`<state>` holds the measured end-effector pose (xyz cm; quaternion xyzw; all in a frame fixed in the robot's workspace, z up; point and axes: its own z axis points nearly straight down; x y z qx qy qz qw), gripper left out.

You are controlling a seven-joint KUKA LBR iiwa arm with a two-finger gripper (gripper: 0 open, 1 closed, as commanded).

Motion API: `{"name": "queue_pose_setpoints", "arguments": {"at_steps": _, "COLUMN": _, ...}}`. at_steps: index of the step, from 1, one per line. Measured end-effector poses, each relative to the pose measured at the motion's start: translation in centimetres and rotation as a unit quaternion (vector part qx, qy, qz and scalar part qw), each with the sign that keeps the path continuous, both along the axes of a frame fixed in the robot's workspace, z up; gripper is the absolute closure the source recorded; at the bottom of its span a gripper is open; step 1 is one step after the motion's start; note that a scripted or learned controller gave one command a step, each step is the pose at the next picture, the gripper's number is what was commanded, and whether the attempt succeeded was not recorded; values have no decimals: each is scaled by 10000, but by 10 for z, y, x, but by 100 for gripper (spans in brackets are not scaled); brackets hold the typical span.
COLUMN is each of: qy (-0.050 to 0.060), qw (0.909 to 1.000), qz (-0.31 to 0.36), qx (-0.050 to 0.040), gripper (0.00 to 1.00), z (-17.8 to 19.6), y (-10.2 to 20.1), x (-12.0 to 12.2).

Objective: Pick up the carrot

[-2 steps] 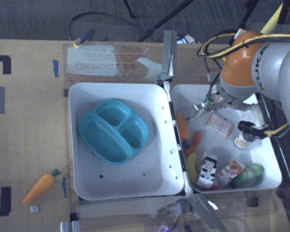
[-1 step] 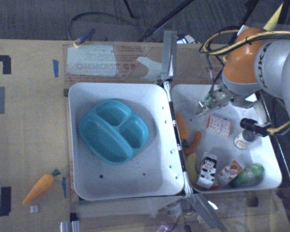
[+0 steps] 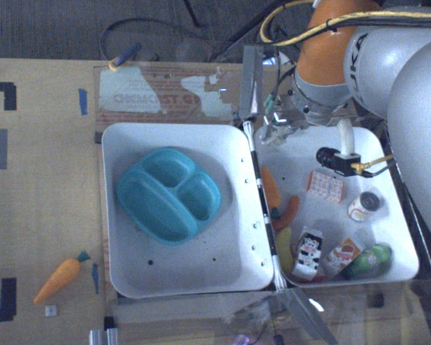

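Carrot [image 3: 57, 279], orange w/ green top, lies on the bench [image 3: 43, 157] at its near-left corner, outside both bins and just beside the near-left corner of the left bin [image 3: 129, 279]. Gripper [image 3: 280, 124] hangs over the far-left corner of the right bin [image 3: 402, 257], well apart from that carrot. A second orange tapered item [image 3: 270, 185] lies along the right bin's left wall, near the gripper; may also be a carrot, can't confirm. Step in hand, as judged: approach, no contact yet. Recommend: line up across the item's narrow width, descend at mid-body, keep clear of the bin wall and of the sausage-like piece [image 3: 287, 211] beside it. Gripper opening: can't tell, wrist blocks it. Nothing seen held.
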<state>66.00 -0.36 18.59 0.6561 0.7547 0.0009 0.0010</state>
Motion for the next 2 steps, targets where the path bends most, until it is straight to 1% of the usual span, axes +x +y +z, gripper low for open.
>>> {"name": "queue_pose_setpoints", "arguments": {"at_steps": 1, "qy": 21, "qw": 9996, "qz": -291, "qx": 2, "gripper": 100, "z": -1, "y": 4, "x": -15}}
{"name": "queue_pose_setpoints", "arguments": {"at_steps": 2, "qy": 20, "qw": 9996, "qz": -291, "qx": 1, "gripper": 0, "z": -1, "y": 4, "x": -15}}
